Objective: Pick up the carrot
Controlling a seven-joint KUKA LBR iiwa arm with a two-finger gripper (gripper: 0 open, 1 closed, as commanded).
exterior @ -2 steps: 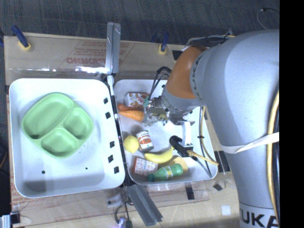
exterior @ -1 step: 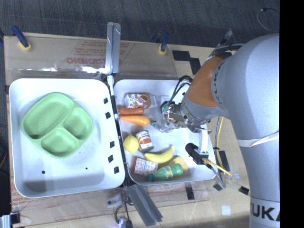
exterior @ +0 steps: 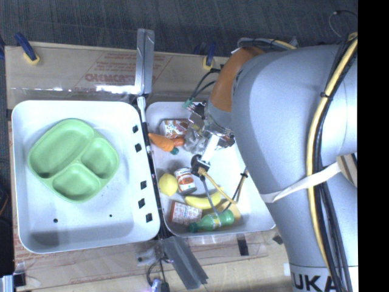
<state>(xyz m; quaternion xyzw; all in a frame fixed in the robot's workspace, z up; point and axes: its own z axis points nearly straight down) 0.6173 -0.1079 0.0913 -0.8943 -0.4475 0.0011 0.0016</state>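
Observation:
The orange carrot (exterior: pixel 164 142) with a green stem end lies in the upper left of the right bin (exterior: pixel 258 222), close to the bin's left wall. My gripper (exterior: pixel 193 140) hangs low over the bin just right of the carrot, at its stem end. The grey arm with its orange band comes down from the right and hides the bin's upper right part. Whether the gripper touches the carrot is unclear from here.
A printed packet (exterior: pixel 174 126) lies just behind the carrot. In front of it are a lemon (exterior: pixel 168 184), a small can (exterior: pixel 185 180), a banana (exterior: pixel 203 201), a green bottle (exterior: pixel 213 221) and another packet (exterior: pixel 184 212). A green divided plate (exterior: pixel 73 159) sits in the left bin (exterior: pixel 27 227).

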